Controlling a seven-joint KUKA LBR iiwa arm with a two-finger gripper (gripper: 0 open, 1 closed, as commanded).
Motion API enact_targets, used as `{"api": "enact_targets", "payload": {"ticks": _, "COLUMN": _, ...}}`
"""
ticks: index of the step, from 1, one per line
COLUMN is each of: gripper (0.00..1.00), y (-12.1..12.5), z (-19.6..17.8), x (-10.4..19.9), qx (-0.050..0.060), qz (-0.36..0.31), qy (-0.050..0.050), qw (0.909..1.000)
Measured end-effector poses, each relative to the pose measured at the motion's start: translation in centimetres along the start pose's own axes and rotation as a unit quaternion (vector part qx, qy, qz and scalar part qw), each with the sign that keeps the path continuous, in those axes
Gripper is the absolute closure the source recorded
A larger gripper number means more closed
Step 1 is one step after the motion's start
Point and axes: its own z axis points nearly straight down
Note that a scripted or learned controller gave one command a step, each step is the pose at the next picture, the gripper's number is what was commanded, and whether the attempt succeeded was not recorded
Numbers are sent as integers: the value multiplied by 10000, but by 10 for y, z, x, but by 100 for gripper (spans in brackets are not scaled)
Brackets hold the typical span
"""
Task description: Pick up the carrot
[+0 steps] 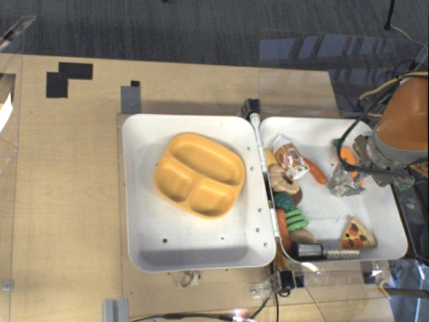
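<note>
Camera view: carrot (317, 172) in right bin (395, 247) against the toy pile, long axis running 10-to-4 o'clock, lying at about 9 o'clock from gripper (346, 185), close by; finger spread unreadable, nothing visibly gripped.

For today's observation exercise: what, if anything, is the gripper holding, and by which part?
Nothing visibly. The gripper hangs over the right bin, while the carrot lies apart to its left.

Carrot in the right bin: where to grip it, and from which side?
Grip the carrot mid-body from above, jaws across its narrow width. It lies flat, slanted, with bare bin floor on its right; the snack packet crowds its left. The gripper sits just right of it.
</note>
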Motion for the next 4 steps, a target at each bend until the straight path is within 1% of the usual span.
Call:
{"api": "enact_targets", "payload": {"ticks": 1, "gripper": 0, "y": 56, "z": -2, "x": 14, "qx": -12, "qz": 230, "qy": -2, "qw": 9997}}
{"api": "enact_targets", "payload": {"ticks": 2, "gripper": 0, "y": 4, "z": -89, "x": -22, "qx": 20, "qz": 640, "qy": -22, "qw": 9979}}
{"api": "enact_targets", "payload": {"ticks": 3, "gripper": 0, "y": -19, "z": -1, "x": -41, "qx": 10, "qz": 986, "qy": -21, "qw": 9951}}
{"api": "enact_targets", "payload": {"ticks": 4, "gripper": 0, "y": 1, "z": 0, "x": 6, "qx": -7, "qz": 281, "qy": 12, "qw": 9996}}
